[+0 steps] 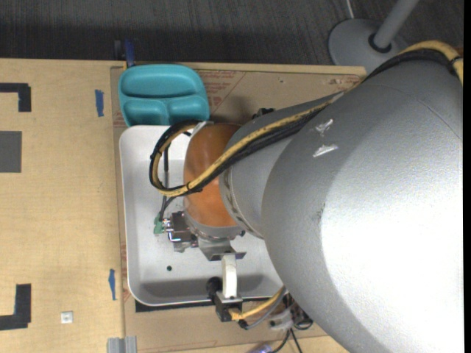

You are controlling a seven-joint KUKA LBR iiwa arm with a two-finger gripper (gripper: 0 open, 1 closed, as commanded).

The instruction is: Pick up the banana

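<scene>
My grey arm, with its orange band (210, 175), reaches from the right and hangs low over the left white bin (140, 197). It covers most of the bin's floor. The gripper (176, 232) points down into the bin below the orange band, and only its metal body shows at the wrist's left edge. The wrist and arm hide whatever lies under them.
A teal plastic object (163, 95) rests at the bin's far edge, partly over the rim. A small dark speck (169, 268) lies on the bare bin floor near the front left. Brown bench top (59, 197) stretches to the left of the bin.
</scene>
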